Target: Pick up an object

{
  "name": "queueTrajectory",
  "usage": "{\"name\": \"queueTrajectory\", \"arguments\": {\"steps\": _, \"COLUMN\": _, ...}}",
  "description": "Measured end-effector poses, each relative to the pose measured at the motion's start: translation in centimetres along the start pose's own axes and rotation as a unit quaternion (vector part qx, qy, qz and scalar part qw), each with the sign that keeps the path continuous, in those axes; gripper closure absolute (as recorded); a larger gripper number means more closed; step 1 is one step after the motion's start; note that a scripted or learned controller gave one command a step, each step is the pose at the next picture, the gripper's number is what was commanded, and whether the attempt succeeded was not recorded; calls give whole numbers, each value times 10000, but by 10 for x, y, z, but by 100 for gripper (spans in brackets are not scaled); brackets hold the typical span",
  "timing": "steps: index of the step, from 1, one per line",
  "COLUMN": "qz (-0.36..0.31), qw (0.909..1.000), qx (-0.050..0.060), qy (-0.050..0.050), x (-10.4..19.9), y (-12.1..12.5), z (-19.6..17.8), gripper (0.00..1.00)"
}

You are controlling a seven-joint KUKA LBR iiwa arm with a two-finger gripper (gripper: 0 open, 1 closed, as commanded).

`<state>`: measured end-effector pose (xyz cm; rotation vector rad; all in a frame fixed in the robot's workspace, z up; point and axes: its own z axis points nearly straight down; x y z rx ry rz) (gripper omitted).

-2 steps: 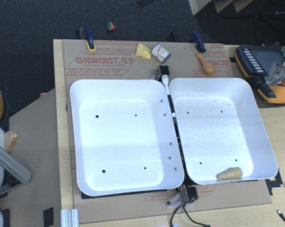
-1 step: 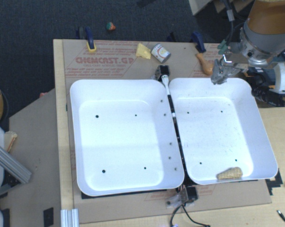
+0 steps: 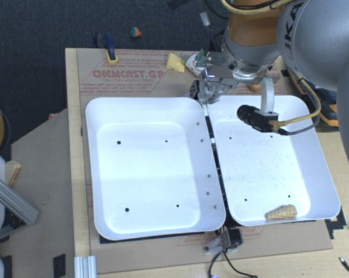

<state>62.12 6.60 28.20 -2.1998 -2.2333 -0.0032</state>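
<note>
A tan, crumbly-looking piece (image 3: 281,214) lies in the right bin (image 3: 313,155) near its front edge. My gripper (image 3: 206,95) hangs at the back of the bench, over the far end of the rim where the two bins meet. It is far from the tan piece, and I see nothing held in it. The grey arm with its orange band (image 3: 261,4) reaches in from the upper right and hides the right bin's back edge.
The left bin (image 3: 99,155) sits beside the right one. On the board behind the bins are a yellow scrap (image 3: 175,62) and a blue-and-yellow clamp (image 3: 110,48). A black fitting with a yellow cable (image 3: 256,117) hangs off the arm over the right bin.
</note>
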Motion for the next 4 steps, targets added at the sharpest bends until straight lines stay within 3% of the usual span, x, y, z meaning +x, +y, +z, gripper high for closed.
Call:
{"name": "queueTrajectory", "arguments": {"steps": 1, "qz": 24, "qw": 10000, "qx": -49, "qy": -12, "x": 90, "y": 15, "z": -35, "gripper": 100}}
{"name": "queueTrajectory", "arguments": {"steps": 2, "qz": 62, "qw": 10000, "qx": 5, "qy": -33, "x": 113, "y": 37, "z": 17, "gripper": 100}}
{"name": "queueTrajectory", "arguments": {"steps": 3, "qz": 56, "qw": 10000, "qx": 23, "qy": -30, "x": 142, "y": -9, "z": 44, "gripper": 100}}
{"name": "queueTrajectory", "arguments": {"steps": 4, "qz": 61, "qw": 10000, "qx": 15, "qy": -31, "x": 160, "y": -49, "z": 47, "gripper": 100}}
